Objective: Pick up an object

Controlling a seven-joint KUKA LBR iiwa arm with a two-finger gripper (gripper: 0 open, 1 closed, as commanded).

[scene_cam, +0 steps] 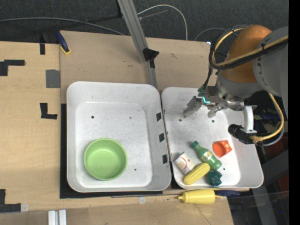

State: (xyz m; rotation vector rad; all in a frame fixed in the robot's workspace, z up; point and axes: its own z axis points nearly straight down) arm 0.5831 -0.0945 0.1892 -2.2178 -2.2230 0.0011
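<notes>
Here, spread and holding nothing, the jaws are seen above the right bin (243, 175), its green bottle (206, 155), corn cob (197, 173) and orange piece (222, 148) lying well below them.

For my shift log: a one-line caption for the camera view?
Gripper open above right bin, toys clustered at its near end; green bowl in left bin.
</notes>
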